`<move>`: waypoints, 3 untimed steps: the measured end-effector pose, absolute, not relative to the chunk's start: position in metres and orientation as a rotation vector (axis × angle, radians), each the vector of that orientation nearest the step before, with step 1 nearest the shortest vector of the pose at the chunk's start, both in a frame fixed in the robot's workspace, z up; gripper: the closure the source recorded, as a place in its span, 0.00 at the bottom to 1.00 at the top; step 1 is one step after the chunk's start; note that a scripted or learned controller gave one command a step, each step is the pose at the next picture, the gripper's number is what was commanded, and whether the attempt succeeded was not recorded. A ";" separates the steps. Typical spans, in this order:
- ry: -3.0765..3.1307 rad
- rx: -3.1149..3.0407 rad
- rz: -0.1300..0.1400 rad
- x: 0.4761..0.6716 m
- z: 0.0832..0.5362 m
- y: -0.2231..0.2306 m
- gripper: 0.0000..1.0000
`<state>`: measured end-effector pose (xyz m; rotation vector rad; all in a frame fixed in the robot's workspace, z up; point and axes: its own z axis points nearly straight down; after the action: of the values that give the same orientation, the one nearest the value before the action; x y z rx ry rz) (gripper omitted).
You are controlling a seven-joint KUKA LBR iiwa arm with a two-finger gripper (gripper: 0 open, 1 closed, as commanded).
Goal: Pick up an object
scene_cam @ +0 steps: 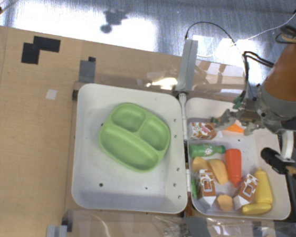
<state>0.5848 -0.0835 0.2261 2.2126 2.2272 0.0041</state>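
Note:
My gripper (238, 122) hangs over the back of the right bin (281, 210), and its fingers look spread apart. A small orange piece (235, 128) lies in the bin right under the gap between them; I cannot tell whether they touch it. Nothing is lifted. To the left of it sits a red and white snack packet (202, 130). In front lie a green bottle (206, 148) and an orange-red carrot (233, 166).
The right bin also holds yellow wedges (212, 167), two small cartons (207, 182) (247, 188), a tan round piece (225, 202), a yellow bottle (264, 188) and a banana (256, 208). A green divided plate (135, 136) lies in the left bin (85, 182).

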 end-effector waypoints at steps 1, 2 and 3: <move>2.227 2.213 0.004 0.585 0.226 -0.083 0.00; 2.367 2.061 0.005 0.568 0.202 -0.067 0.00; 2.222 2.217 0.004 0.658 0.185 -0.055 0.00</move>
<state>0.6576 -0.0550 0.1851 2.2171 2.2221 0.0037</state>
